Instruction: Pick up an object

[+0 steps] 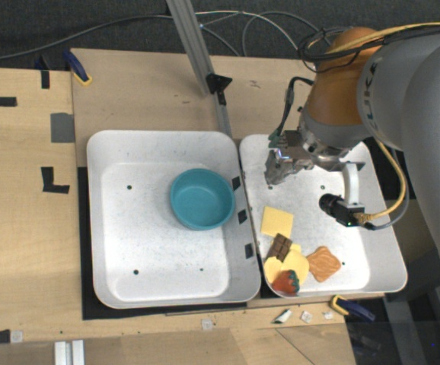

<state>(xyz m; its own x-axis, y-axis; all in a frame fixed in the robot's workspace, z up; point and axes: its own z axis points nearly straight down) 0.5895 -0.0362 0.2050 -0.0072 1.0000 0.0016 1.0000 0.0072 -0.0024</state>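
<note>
Over the right bin [372, 276], the gripper [278, 169] hangs above bare floor; finger state cannot be told. Food pieces [292, 257] lie nearer the front. Left bin [113, 204] holds a bowl [201, 198].

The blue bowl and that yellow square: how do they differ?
The blue bowl is round and deep; the yellow square is flat and angular. The bowl looks much larger than the square. The bowl sits alone in the left bin; the square lies in the right bin, near other small items. Both rest untouched on white bin floors.
</note>
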